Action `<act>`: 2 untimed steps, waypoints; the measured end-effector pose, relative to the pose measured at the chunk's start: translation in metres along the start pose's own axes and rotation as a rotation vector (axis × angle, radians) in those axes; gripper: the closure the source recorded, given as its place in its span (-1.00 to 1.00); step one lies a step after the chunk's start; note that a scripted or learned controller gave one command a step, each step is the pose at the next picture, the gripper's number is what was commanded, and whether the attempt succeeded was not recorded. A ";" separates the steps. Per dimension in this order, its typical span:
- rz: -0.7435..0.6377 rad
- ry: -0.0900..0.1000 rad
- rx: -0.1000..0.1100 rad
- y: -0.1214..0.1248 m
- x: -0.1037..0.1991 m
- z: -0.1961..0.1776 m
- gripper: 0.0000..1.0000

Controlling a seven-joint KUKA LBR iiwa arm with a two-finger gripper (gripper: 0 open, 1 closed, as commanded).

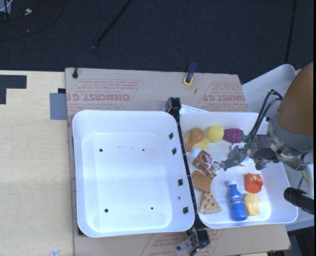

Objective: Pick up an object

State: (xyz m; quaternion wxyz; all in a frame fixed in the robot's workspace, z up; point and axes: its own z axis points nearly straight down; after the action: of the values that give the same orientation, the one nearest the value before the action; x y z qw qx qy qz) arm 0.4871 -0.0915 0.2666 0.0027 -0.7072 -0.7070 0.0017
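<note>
Bottle (pixel 236 200) lengthwise, cap up-frame.

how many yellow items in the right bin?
2. A yellow ball at the far side of the right bin, beside the purple item; a yellow toy near the front, right of the blue bottle. The arm may hide more.
</note>
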 end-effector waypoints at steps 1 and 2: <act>-0.007 0.003 0.009 -0.011 0.091 0.087 -1.00; -0.010 0.001 -0.002 0.027 0.212 0.088 -1.00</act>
State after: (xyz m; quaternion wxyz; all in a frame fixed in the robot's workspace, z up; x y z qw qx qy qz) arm 0.5135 0.1205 0.1785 0.0025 -0.7037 -0.7105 0.0006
